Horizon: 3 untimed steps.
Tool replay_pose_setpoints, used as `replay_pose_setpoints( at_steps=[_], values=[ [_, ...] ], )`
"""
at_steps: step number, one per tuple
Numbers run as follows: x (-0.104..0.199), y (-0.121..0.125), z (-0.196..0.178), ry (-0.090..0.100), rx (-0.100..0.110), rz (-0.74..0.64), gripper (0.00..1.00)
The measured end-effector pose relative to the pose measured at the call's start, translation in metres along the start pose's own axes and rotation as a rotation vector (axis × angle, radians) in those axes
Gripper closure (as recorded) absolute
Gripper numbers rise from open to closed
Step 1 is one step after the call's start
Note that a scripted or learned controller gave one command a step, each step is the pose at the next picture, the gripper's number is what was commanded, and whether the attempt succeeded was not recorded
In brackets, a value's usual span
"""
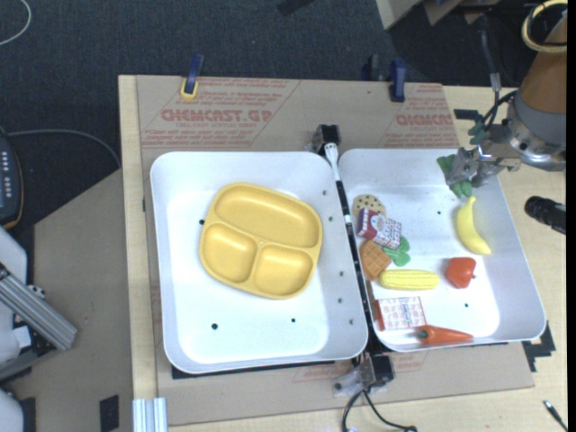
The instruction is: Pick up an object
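My gripper (469,170) hangs over the far right part of the right bin (515,282). It is shut on a small green toy (454,175) that pokes out to the left and below its fingers. Just under it lies a yellow banana (472,226). Nearer the front are a red tomato-like piece (460,272), a corn cob (409,280) and an orange carrot (441,336). A cookie (367,205), a red-and-white packet (387,232) and a waffle piece (374,259) crowd the bin's left side.
The left bin (180,313) holds a yellow divided plate (261,239). A black divider (346,232) runs between the bins. A red-and-white card (400,313) lies flat near the carrot. Bare white floor shows in the right bin's far middle.
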<state>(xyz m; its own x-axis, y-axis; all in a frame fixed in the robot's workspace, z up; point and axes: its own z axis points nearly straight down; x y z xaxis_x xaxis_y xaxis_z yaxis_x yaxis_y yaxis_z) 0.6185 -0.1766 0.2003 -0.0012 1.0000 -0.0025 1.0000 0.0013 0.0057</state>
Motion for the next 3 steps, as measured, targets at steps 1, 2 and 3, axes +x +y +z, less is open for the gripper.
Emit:
replay_pose_setpoints(
  at_steps=[1, 2, 3],
  values=[
    [0.0, 0.001, -0.027, 0.0, 0.0, 0.0, 1.0],
    [0.051, -0.031, -0.026, 0.004, 0.01, -0.001, 1.0],
    [0.105, -0.056, -0.018, 0.005, 0.01, -0.002, 1.0]
  ],
)
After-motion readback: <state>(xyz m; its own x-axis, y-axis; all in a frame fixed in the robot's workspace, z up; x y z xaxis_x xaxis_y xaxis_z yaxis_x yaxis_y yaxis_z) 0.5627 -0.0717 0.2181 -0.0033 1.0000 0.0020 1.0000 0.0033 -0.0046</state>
